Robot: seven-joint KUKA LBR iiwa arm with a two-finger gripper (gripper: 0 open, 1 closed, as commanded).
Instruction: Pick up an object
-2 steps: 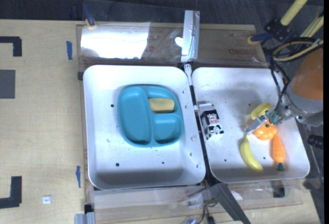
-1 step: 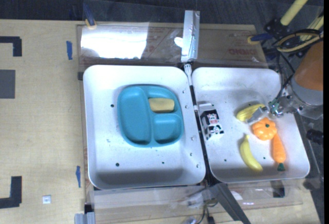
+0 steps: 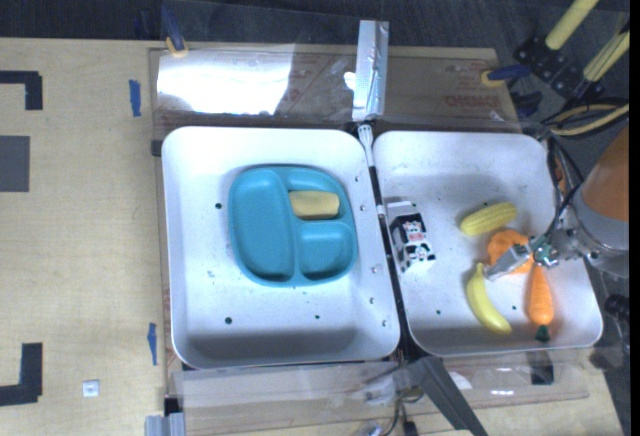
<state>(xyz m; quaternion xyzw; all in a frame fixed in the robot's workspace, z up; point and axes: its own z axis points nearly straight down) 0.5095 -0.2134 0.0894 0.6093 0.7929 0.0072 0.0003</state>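
Note:
The right bin (image 3: 440, 324) holds several toy foods. A yellow corn cob (image 3: 487, 217) lies near its middle, with an orange piece (image 3: 506, 244) just below it. A banana (image 3: 487, 300) and an orange carrot (image 3: 540, 296) lie toward the front. My gripper (image 3: 520, 260) comes in from the right and sits low over the orange piece, between the banana and the carrot. Part of the orange piece is hidden under it. I see nothing lifted clear of the bin floor.
A small black-and-white item (image 3: 410, 239) lies by the right bin's left wall. In the left bin (image 3: 200, 304), a blue divided plate (image 3: 275, 224) bears a yellow block (image 3: 315, 205). The arm's orange band (image 3: 610, 189) hangs over the right bin's right rim.

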